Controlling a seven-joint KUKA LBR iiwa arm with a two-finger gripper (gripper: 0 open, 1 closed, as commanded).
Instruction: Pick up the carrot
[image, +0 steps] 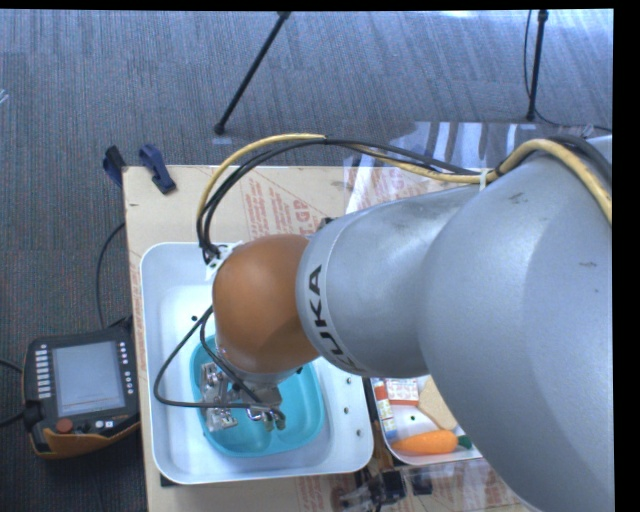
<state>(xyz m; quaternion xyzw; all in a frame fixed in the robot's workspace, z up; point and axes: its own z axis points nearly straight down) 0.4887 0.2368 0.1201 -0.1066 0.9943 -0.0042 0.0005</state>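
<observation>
The orange carrot (432, 442) with a green top lies in the right bin (392, 452), near its front edge, mostly below the arm. My gripper (240, 405) hangs over the left bin (160, 300), well to the left of the carrot, right above a blue bowl-like object (300, 420). The big grey arm with its orange band (262, 305) covers most of both bins.
A white and red packet (398, 392) lies just behind the carrot in the right bin. A teach pendant (82, 385) sits on the floor left of the bench. Two blue clamps (150, 166) grip the bench's far left corner. Cables loop over the arm.
</observation>
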